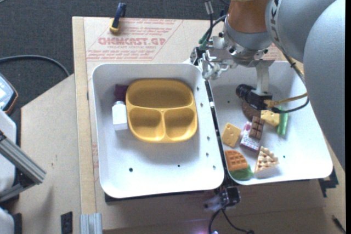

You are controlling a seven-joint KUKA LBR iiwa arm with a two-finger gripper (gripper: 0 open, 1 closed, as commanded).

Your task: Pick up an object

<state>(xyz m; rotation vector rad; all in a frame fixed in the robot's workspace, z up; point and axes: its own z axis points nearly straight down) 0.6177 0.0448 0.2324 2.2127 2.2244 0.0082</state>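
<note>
Tool [210, 67]: it hangs over the far end of the wall where the two bins meet. I cannot tell whether it is apart or together.
Left shallow white bin [143, 171]: it holds three things, all in its far half.
Yellow plastic plate with three compartments [160, 109]: it lies flat in the middle of the left bin, and its compartments are bare.
Small white bottle [119, 114]: it is touching the left edge of the plate.
Dark maroon thing [121, 90]: it is just beyond the bottle on the far side, against the plate. It is too dark to say what it is.
Right shallow white bin [307, 146]: it holds a group of small toy foods, close together in its left and middle part.
Pale yellow square cheese slice with holes [231, 134]: it lies near the wall between the bins.
Brown square waffle [236, 160]: it lies near the front edge, partly over a green piece [245, 173].
Pale triangular wedge with a grid pattern [266, 161]: it lies just right of the waffle.
Brown and pink bar [253, 134]: it lies between the cheese slice and the pale yellow cheese block [270, 118].
Green stick [283, 123]: it lies just right of the cheese block.
Objects to pick: they all lie on the floors of the bins, on the near side of the tool.
Bench [82, 90]: a pale board with red print lies under both bins.
</note>
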